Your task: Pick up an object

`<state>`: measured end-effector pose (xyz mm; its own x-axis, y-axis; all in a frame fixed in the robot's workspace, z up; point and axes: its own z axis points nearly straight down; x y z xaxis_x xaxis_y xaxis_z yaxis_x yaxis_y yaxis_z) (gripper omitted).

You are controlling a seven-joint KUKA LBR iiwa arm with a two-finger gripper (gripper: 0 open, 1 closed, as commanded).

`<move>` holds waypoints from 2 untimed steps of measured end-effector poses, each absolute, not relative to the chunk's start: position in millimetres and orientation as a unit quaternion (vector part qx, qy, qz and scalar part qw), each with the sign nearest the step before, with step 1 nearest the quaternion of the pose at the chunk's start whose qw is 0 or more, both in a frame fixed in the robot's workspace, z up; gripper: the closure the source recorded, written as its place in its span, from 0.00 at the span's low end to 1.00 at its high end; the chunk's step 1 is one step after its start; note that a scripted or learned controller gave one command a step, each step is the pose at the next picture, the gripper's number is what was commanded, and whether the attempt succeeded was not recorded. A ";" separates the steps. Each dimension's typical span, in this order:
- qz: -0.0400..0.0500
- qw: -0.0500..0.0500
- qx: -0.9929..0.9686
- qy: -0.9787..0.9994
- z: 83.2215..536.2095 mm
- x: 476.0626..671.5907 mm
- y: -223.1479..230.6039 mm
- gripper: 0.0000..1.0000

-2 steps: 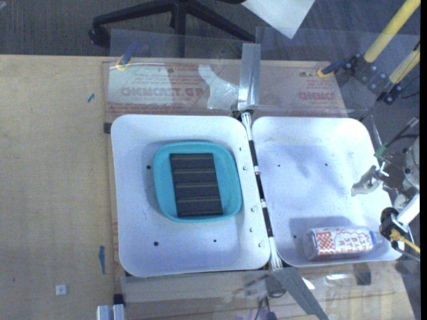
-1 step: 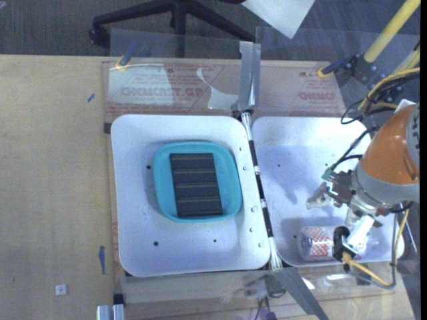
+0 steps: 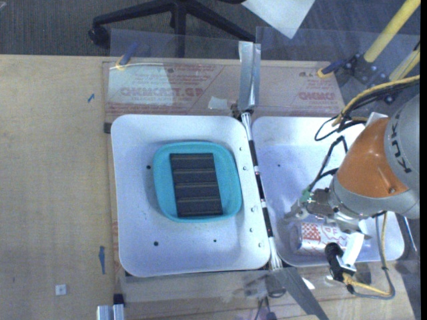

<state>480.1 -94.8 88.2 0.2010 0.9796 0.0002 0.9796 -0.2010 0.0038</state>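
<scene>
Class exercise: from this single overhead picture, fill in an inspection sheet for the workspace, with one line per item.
Surface: wooden bench bearing left bin and right bin.
Job's things: teal tray with a dark ridged insert in the left bin; red-and-white patterned object in the right bin.
Clutter: nothing seen.
Grippers: end effector low over the patterned object; grasp unclear.
Cables: black and yellow cables along the arm.
Surroundings: office chair base, carpet.

It looks like a robotics lab: a wooden bench point(image 3: 47, 179) with two white bins point(image 3: 133, 245), an office chair point(image 3: 180, 5) at 12 o'clock, yellow cables point(image 3: 373, 92) at 2 o'clock.
</scene>
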 end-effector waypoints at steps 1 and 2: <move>0.003 0.003 0.775 0.631 98.9 481.6 -94.8 1.00; 0.000 0.001 0.689 0.725 222.7 509.4 -113.7 1.00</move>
<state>509.4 -113.7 222.7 -0.0503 0.9987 -0.0015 0.9987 0.0503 0.0013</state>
